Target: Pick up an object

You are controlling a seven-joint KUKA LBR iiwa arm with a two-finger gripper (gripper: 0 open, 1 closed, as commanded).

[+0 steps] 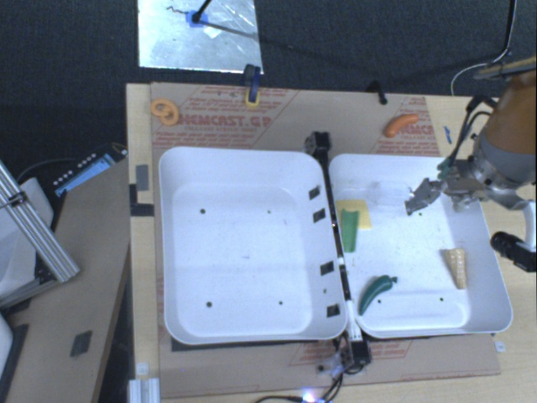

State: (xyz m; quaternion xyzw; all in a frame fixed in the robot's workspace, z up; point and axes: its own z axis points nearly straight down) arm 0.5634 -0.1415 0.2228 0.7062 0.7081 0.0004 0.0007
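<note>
The right bin (495, 309) holds a yellow block with a green piece on it (351, 221) by its left wall. A dark green pepper (376, 290) lies near the front left, and a tan cone (456, 267) at the right. My gripper (419, 198) hangs over the upper middle of this bin, right of the yellow block and above the cone. It reaches in from the grey and orange arm (508, 141) at the right edge. I see nothing in the gripper.
The left bin (180, 309) stands beside it, joined by a black clipped divider (331, 225). On the cardboard behind the bins lie an orange sausage (401, 124), an orange ring (164, 111) and a yellow clamp (252, 86).
</note>
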